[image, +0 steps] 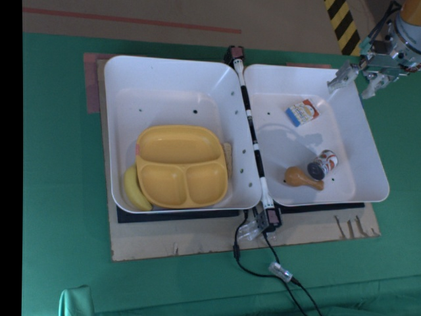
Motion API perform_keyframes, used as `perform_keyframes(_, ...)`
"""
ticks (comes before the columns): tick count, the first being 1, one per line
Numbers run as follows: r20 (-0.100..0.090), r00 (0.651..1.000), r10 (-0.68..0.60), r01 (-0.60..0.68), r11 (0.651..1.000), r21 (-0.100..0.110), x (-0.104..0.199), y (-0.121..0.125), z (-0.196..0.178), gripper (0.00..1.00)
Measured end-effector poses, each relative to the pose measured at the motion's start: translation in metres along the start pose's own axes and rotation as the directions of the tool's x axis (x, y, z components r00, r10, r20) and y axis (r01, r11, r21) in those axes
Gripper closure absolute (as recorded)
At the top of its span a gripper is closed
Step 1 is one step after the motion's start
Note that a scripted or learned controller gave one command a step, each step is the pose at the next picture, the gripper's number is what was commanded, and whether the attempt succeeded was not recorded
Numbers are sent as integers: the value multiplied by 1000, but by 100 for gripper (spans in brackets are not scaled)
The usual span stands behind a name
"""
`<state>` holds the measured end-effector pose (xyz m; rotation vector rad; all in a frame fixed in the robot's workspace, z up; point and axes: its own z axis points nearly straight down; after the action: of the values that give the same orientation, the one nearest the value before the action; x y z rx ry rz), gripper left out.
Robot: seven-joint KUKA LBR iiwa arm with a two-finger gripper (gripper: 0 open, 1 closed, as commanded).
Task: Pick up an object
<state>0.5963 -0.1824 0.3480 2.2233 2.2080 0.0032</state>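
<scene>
In the right bin point(368, 170) lie a small blue, white and orange box point(302, 112), a small can on its side point(322, 164) and an orange pear-shaped toy point(302, 177). My gripper point(355, 81) hangs over the bin's far right corner, open, with nothing between its fingers. It is up and to the right of the box, well apart from all three objects.
The left bin point(164, 78) holds a yellow divided plate point(181, 166) with a banana point(135, 189) at its left edge. A black-and-white divider strip point(252, 137) runs between the bins. Cables point(276, 268) lie on the green mat in front.
</scene>
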Motion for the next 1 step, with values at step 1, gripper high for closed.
perform_keyframes(1,1,1000,-1,1,1000,1,10,6,96,0)
